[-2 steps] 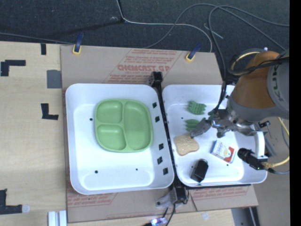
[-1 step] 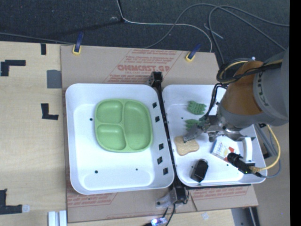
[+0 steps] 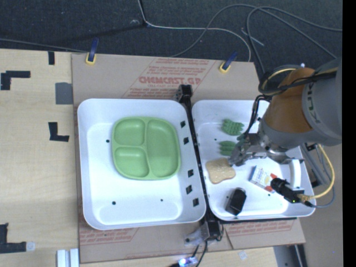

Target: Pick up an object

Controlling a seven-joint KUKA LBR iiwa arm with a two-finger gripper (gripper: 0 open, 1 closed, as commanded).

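The jaws (image 3: 240, 153) I see low inside the right bin (image 3: 214, 111), at the end of the grey arm (image 3: 311, 107) with its orange band (image 3: 286, 109), which comes in from the right side. If they are spread or pressed together I cannot tell, because the wrist covers them from above and the dark parts run together. I see nothing between them.

Just beside the jaws, toward the front and a little to the left, lies a tan piece shaped like a slice of bread (image 3: 220, 172); it looks very near or touching, I cannot say which. On the other side of the jaws are two small green pieces: one (image 3: 227, 147) just to their left, and the other green piece (image 3: 232, 127) further back in the bin. A black object (image 3: 236, 201) lies near the front wall, well apart from the jaws. A small white packet with red and blue print (image 3: 260, 176) lies right of the tan piece, partly under the arm.

In the left bin (image 3: 89, 149) rests a green divided plate (image 3: 146, 148), with three compartments. Both bins stand on a cardboard sheet (image 3: 167, 74) on the bench (image 3: 33, 166).
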